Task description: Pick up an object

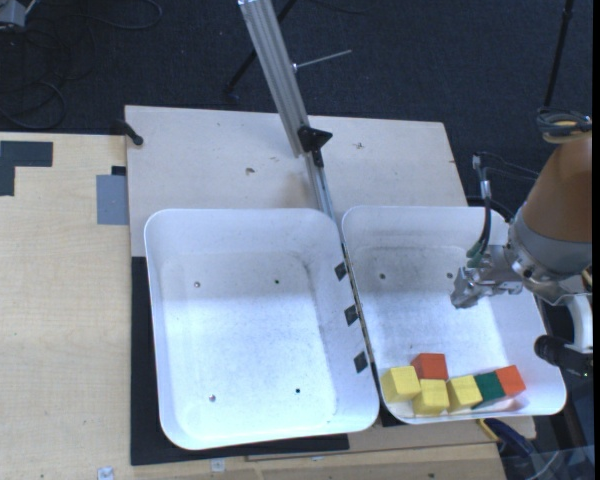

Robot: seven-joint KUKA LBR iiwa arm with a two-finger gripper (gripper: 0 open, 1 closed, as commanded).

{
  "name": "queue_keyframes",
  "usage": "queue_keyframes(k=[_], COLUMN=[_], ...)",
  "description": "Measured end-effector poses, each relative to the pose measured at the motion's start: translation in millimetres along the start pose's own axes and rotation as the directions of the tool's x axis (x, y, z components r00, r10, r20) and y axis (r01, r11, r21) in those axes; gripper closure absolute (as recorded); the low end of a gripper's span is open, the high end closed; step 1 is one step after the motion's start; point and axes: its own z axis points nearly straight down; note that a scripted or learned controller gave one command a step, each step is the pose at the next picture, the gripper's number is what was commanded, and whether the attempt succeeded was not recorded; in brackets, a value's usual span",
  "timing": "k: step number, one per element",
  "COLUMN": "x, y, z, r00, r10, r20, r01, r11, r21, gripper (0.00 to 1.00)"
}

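Note:
Several small blocks lie in a row along the near edge of the right bin: a yellow block, a red block, two more yellow blocks, a green block and an orange block. My gripper hangs over the right side of that bin, well behind the blocks and apart from them. Nothing shows between its fingers.
The left bin sits beside the right one, with black clips along the shared rim. A slanted aluminium bar rises from behind the bins. The grey and orange arm fills the right edge.

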Motion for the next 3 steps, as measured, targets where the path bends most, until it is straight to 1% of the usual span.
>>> queue_keyframes(k=[1, 2, 3], x=[34, 44, 47], y=[-26, -44, -3], z=[104, 104, 0], r00=[1.0, 1.0, 1.0], r10=[-0.001, 0.005, -0.002], r20=[-0.001, 0.005, 0.002], r01=[0.001, -0.004, 0.002], r11=[1.0, 1.0, 1.0], r21=[0.001, -0.015, -0.01], gripper=[1.0, 1.0, 1.0])
